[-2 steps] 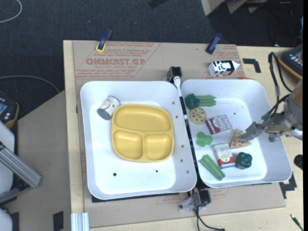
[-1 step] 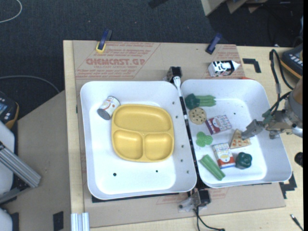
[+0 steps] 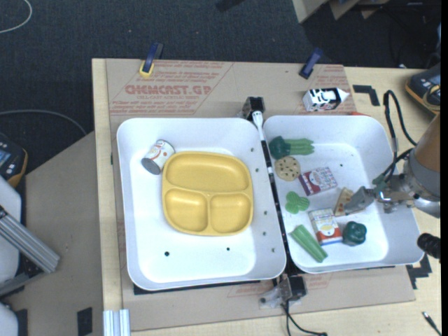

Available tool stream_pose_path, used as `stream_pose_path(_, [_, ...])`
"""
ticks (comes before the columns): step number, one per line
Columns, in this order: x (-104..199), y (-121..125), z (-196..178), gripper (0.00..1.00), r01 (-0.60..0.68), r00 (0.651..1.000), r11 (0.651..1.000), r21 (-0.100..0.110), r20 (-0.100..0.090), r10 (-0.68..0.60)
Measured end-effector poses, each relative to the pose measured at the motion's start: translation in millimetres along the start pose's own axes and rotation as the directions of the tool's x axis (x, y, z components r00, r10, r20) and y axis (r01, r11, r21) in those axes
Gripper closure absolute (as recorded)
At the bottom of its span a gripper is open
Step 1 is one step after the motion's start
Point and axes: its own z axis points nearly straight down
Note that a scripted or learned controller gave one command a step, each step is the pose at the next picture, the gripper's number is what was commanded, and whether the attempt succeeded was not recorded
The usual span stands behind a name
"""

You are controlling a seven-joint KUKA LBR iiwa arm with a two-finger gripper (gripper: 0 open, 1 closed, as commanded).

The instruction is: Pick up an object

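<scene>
Bins sit side by side on the bench, left bin (image 3: 133, 187) and right bin (image 3: 378, 142), rims touching along the middle. We note the arm (image 3: 427, 166) entering from the right edge, its gripper (image 3: 358, 200) low over the right bin's right-hand half. We cannot tell whether the jaws are spread or pressed together; the tip is small and dark against the white floor, and we see nothing between the fingers.

Right bin contents, as we read them: a green toy (image 3: 290, 146) with finger-like ends near the upper left corner; a round cookie (image 3: 286, 167) just below it; a red-and-white packet (image 3: 318, 180) near the centre; a small green piece (image 3: 297, 203) toward the left wall; a tan wedge (image 3: 342, 201) just beside the gripper tip, on its left; a red-and-white carton (image 3: 325, 225) below that; a long green stick (image 3: 308, 243) lying at a slant at the carton's lower left; a dark green round piece (image 3: 355, 233) touching the carton's right end. Any of these may count as the object to pick; all lie on the bin floor.

Left bin holds a yellow divided tray (image 3: 207, 192) at centre and a small can (image 3: 157, 156) on its side at the tray's upper left corner.

Outside the bins, a black-and-white item (image 3: 325, 98) rests on the board above the right bin.
</scene>
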Motion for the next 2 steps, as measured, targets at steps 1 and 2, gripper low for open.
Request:
stream_pose_path(1, [0.6, -3.8, 60.2, 0.0, -0.001, 1.0, 1.0, -0.006, 0.001, 0.001])
stream_pose_path(2, [1.3, -1.9, 65.8, 0.0, 0.002, 1.0, 1.0, -0.006, -0.002, -0.002])
